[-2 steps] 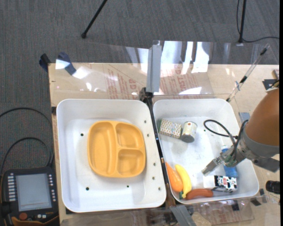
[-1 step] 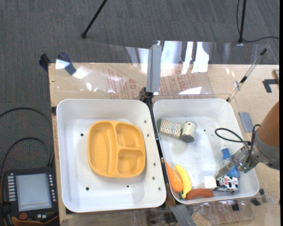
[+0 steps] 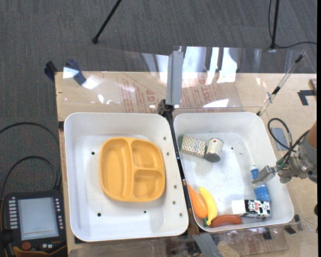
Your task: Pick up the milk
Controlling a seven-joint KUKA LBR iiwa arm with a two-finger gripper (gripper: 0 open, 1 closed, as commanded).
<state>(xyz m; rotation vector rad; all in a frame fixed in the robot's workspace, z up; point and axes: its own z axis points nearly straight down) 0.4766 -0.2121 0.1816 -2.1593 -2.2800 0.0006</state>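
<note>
The milk (image 3: pixel 252 208) is a small white carton with black cow patches. It lies on its side in the front right corner of the right bin (image 3: pixel 232 123). My gripper (image 3: pixel 272 172) reaches in over the bin's right wall, a little behind the carton and above it, apart from it. A blue and white bottle (image 3: pixel 261 191) lies between the gripper and the milk, and nothing is visibly held.
The right bin also holds a patterned box (image 3: pixel 191 145), a can (image 3: pixel 214 149), a carrot (image 3: pixel 196 201), a banana (image 3: pixel 208 205) and a sausage (image 3: pixel 225 220) just left of the milk. An orange divided plate (image 3: pixel 131 169) sits in the left bin (image 3: pixel 80 143).
</note>
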